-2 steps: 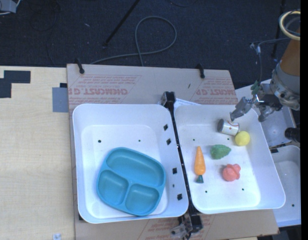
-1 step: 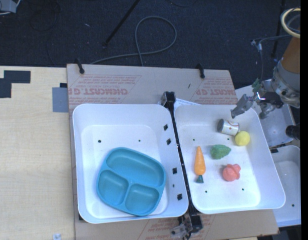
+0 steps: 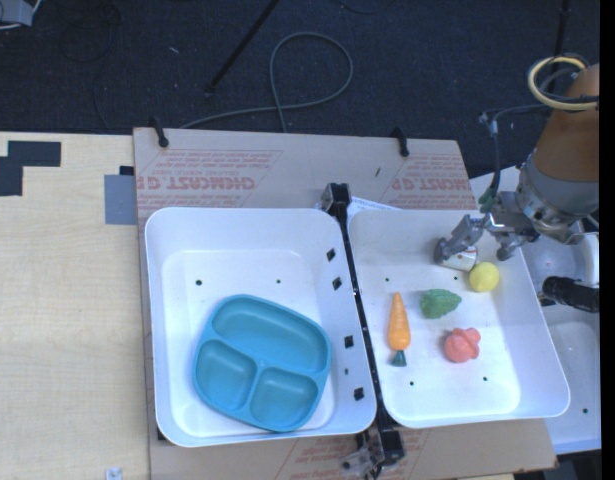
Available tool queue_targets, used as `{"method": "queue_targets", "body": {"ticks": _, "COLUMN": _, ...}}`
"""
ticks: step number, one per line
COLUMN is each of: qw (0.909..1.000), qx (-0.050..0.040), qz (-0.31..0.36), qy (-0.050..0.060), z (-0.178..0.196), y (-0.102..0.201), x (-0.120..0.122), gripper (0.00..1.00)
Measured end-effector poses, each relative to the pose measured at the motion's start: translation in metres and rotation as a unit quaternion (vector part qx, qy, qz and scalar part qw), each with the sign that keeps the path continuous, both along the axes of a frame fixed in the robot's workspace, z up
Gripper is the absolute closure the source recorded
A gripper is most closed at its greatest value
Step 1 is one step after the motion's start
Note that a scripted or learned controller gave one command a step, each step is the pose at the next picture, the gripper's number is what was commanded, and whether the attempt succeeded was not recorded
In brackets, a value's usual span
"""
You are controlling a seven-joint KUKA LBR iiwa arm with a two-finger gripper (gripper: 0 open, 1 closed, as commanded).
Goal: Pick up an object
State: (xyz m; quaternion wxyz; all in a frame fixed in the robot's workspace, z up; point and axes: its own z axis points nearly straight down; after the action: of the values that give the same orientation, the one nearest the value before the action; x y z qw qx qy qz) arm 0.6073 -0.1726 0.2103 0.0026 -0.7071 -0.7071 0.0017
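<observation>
Carrot (image 3: 398,324) upright in view, green tip toward bottom.

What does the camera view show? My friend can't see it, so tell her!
The arm's tool hovers over the right bin, beside a yellow ball, green toy, carrot and pink toy. The left bin holds a blue tray.

Upside-down red print, seemingly "CHEMCAST GP", on backboard (image 3: 202,180)
</observation>
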Motion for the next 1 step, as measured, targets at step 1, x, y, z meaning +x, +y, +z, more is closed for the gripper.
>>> {"method": "queue_targets", "body": {"ticks": 1, "qw": 1.0000, "qx": 0.0002, "qz": 0.000, "qy": 0.000, "z": -0.0457, "y": 0.0026, "x": -0.0074, "gripper": 0.00}}
